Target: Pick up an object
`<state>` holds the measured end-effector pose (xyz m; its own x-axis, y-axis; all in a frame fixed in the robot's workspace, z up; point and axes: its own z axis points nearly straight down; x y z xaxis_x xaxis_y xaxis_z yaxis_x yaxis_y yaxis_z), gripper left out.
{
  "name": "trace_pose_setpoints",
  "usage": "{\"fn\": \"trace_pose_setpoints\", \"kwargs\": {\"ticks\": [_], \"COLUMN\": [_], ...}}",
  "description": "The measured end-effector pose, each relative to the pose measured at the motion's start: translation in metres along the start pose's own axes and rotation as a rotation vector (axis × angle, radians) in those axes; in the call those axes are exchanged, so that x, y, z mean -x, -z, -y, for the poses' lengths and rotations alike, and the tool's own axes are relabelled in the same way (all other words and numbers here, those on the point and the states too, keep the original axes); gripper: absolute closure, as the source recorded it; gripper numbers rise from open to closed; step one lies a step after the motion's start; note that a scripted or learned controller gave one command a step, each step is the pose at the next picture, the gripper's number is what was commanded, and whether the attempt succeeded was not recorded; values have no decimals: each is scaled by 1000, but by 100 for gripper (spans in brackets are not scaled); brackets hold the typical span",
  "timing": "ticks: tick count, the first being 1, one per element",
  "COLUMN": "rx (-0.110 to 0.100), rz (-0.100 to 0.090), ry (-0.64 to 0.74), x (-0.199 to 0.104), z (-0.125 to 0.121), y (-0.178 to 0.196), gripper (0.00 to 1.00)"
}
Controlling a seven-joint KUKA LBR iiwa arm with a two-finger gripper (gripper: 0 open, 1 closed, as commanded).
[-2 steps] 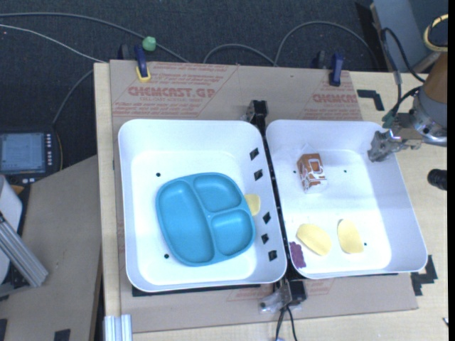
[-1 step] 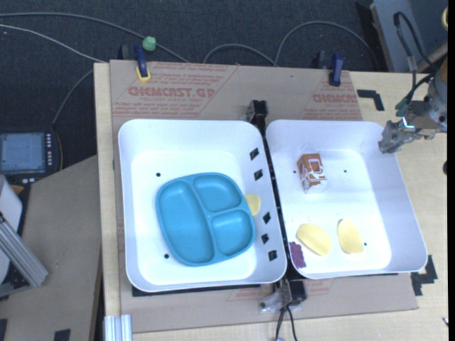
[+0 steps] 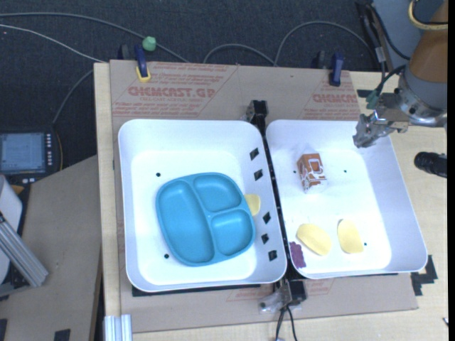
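Approach stage is what you are looking at: nothing is lifted yet. Your claw [image 3: 364,135] hangs at the far right corner of the right bin [image 3: 398,190], over its rim, with nothing between its fingers. Whether it stands apart or together you cannot tell from this slant; the tip is small and dark against the white wall.

Candidates in the right bin:
- a small brown and white carton [image 3: 311,171], lying near the bin's middle, to the left of and nearer than the claw, apart from it;
- two pale yellow pieces [image 3: 313,239] and [image 3: 350,236], side by side toward the near edge, close but seemingly not touching;
- a small dark purple item [image 3: 296,254] at the near left corner, tight against the wall.

The left bin [image 3: 135,190] carries a blue divided tray [image 3: 205,217] with a yellow piece [image 3: 252,204] tucked just beside its right edge.

Judgement: the carton is your nearest target. The next move calls for a shift left and toward the near side until the claw stands over it, then a straight descent with the fingers astride it. The carton lies tilted, so align the wrist first. The purple item looks a poor choice, being hard against the wall.
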<state>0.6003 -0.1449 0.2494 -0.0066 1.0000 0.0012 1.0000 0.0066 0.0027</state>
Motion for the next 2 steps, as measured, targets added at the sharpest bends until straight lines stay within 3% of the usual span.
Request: {"fn": "trace_pose_setpoints", "kwargs": {"ticks": [2], "rx": [-4], "rz": [0], "ry": [-2], "x": [-109], "z": [-1], "y": [9], "gripper": [100]}}
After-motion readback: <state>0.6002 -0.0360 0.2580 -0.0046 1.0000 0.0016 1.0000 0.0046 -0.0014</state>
